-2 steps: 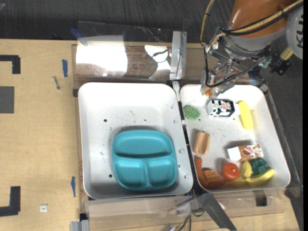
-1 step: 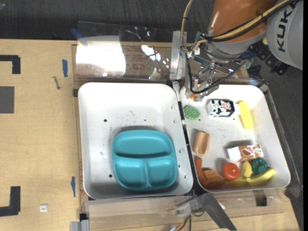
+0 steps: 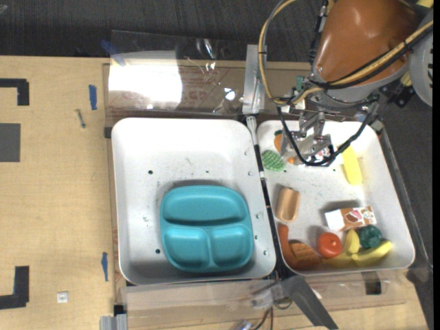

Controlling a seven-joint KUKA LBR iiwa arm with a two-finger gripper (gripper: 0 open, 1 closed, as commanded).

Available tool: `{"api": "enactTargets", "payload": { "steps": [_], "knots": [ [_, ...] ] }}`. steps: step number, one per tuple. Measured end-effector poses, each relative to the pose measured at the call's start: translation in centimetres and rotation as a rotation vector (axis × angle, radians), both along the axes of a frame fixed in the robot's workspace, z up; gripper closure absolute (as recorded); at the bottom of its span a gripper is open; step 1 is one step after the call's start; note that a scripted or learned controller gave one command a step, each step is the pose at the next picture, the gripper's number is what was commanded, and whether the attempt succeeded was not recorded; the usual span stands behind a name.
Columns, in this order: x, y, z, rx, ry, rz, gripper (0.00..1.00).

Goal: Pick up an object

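Near the right bin's far left corner, the hand [image 3: 311, 141] hovers over a small orange toy [image 3: 291, 159]; how far open it is I cannot tell. The toy looks light, rigid, smooth: grip across its middle.

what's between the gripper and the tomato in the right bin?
In the camera view, bare white bin floor runs from the gripper down to the red tomato. The tan cup sits just left of that line.

We see open floor mid-right bin [image 3: 385, 205]; toys crowd its near edge [image 3: 350, 243], a yellow block [image 3: 352, 166] flanks it, a tan cup [image 3: 287, 203] opposite.
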State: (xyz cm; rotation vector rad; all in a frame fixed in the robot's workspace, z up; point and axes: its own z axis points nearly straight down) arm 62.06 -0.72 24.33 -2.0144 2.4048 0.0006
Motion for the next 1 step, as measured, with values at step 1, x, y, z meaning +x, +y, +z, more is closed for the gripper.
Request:
{"api": "enactTargets", "payload": {
  "steps": [1],
  "knots": [
    [-5.04, 1.3, -4.83, 0.001, 0.003, 0.068, 1.0]
  ]
}}
